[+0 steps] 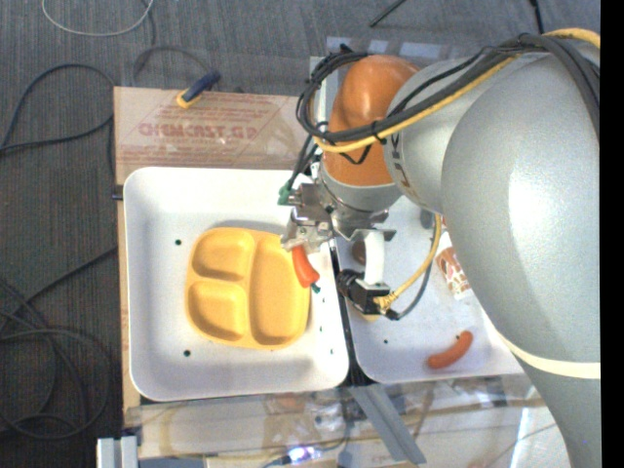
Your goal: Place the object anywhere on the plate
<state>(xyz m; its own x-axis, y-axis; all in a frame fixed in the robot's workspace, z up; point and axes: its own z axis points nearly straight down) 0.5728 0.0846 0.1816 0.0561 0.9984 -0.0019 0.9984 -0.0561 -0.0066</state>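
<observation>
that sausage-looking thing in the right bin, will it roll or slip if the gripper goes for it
The sausage looks rounded, smooth and slightly curved, so it may slip out of a pinch across its width. The bend probably keeps it from rolling far; a push would more likely make it pivot. It looks small and probably light, lying free on the right bin floor.

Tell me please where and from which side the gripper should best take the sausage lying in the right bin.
Probably at its middle, from straight above. The sausage lies flat and alone on the right bin floor, long and slightly curved, tilted up to the right. Fingers closing across its narrow width, not along its length, should hold it best.
</observation>
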